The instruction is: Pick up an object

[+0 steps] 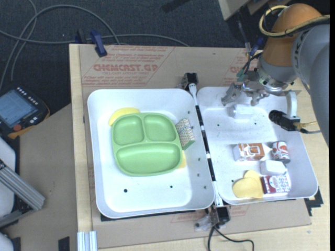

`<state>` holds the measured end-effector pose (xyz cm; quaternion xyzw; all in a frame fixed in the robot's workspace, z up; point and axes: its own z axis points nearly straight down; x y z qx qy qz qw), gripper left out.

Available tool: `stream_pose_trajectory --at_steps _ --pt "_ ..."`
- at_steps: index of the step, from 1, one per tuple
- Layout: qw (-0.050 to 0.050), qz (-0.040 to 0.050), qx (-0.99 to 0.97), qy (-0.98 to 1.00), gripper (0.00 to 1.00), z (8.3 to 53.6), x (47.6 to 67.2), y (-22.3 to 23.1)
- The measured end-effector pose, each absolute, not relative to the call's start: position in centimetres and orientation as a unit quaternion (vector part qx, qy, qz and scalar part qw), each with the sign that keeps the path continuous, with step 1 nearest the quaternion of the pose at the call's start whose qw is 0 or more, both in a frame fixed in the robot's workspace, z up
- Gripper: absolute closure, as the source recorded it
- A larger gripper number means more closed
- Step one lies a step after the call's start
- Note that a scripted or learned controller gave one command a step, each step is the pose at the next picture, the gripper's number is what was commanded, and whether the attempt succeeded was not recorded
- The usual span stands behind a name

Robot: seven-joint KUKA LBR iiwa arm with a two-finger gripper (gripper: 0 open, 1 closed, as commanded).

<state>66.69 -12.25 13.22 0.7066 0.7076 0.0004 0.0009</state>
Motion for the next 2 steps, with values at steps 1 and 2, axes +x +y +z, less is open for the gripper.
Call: stream_pose_trajectory --at_steps 1,2 --pt "0.002 0.0001 0.707 0.707 0.0 12.2 66.7 -17.0" --pt "0.0 -0.0003 0.707 0.707 0.0 8.8 62.0 -16.9"
